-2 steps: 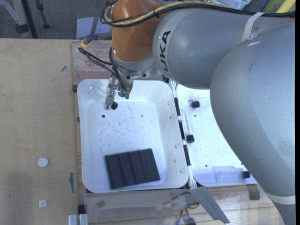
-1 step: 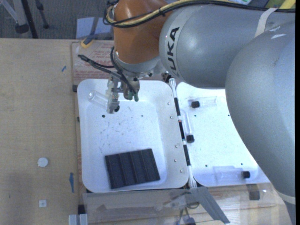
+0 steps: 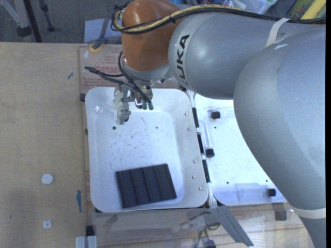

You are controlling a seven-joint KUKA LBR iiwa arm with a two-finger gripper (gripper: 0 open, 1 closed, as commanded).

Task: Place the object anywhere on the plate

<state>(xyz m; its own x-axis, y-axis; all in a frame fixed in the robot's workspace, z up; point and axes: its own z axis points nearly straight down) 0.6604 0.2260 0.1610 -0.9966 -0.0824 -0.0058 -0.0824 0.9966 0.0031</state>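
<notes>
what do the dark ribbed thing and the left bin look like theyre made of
Dark ribbed slab: looks like matte rubber or plastic, charcoal, with parallel grooves and no shine. Left bin: likely smooth white plastic, with rounded moulded corners, a faint sheen and small dark specks on its floor.

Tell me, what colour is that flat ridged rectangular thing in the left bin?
The flat ridged rectangular slab is dark grey, almost black, seen in the camera view.
</notes>
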